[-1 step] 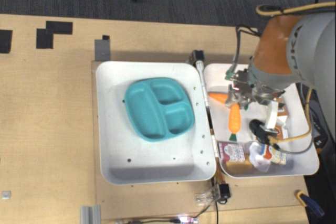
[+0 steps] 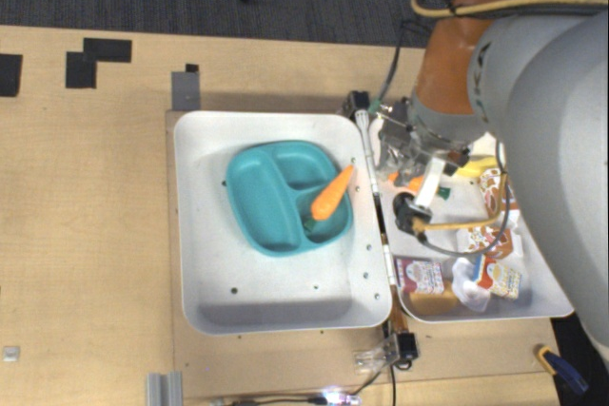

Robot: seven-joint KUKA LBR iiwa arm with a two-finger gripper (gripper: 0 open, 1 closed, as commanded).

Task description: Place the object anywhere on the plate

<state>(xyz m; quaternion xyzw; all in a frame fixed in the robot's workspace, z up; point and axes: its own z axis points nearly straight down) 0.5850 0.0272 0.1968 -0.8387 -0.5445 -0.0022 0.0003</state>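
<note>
A teal divided plate [image 2: 271, 204] lies in the left white bin [image 2: 276, 299]. An orange carrot [image 2: 331, 193] rests tilted on the plate's right side, its tip reaching over the rim. My gripper [image 2: 409, 171] hangs low over the left part of the right bin [image 2: 533, 304], just right of the wall between the two bins. The wrist and its cables hide the fingers. The arm's orange band [image 2: 452, 62] and grey body [image 2: 552, 109] cover much of the right bin.
The right bin holds several packets and small items, among them a purple-labelled packet [image 2: 423, 278], a white pouch [image 2: 473, 280] and a yellow item [image 2: 473, 170]. A black cable [image 2: 433, 225] loops below the gripper. The wooden bench [image 2: 86, 233] surrounds both bins.
</note>
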